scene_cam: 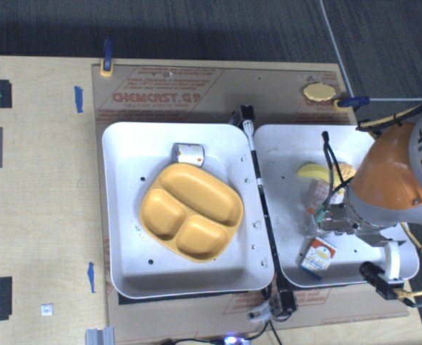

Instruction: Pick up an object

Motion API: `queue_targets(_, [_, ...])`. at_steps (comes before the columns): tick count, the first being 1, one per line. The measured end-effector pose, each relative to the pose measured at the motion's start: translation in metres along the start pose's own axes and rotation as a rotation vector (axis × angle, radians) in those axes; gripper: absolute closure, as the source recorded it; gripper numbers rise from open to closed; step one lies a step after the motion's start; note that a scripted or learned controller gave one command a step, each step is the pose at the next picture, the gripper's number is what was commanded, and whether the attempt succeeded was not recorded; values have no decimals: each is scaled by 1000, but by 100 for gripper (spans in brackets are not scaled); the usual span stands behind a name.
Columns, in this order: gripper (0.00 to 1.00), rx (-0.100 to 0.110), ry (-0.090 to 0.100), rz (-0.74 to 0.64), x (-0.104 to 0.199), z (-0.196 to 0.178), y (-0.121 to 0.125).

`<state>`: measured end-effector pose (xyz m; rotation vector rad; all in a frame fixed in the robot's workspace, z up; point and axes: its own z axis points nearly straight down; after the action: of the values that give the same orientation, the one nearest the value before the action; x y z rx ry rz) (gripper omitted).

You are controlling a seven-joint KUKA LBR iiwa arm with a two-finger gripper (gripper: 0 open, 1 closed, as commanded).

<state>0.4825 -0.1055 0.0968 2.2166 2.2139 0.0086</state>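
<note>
- Counter (38,214) of pale wood, bearing two shallow white bins side by side on a sheet of brown cardboard (218,85).
- Left bin (121,264) holding a yellow divided tray (190,211), set at a tilt, three compartments facing up.
- Small white-and-grey packet (188,152) just beyond the tray's far edge, touching or nearly touching it.
- Right bin (282,192) holding a banana (313,171) near its far middle, with a tan piece (346,171) just beside it.
- Clear wrapper with red and orange marks (318,192) just below the banana.
- Small white carton with blue and red print (317,257) near the bin's front edge, lying tilted.
- Grey arm with orange band (394,178) reaching in from the right, over the right bin.
- Tool (331,218) low over the right bin, between the wrapper and the carton, close to both; open or closed, cannot tell, and nothing seen gripped.
- Round tan disc (319,92) on the cardboard behind the right bin.
- Blue clamp (107,54) at the cardboard's far left corner.
</note>
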Motion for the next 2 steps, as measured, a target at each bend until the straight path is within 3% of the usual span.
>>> queue_targets(1, [0, 1, 0, 0, 0, 0, 0])
queue_targets(2, [0, 8, 1, 0, 7, 11, -3])
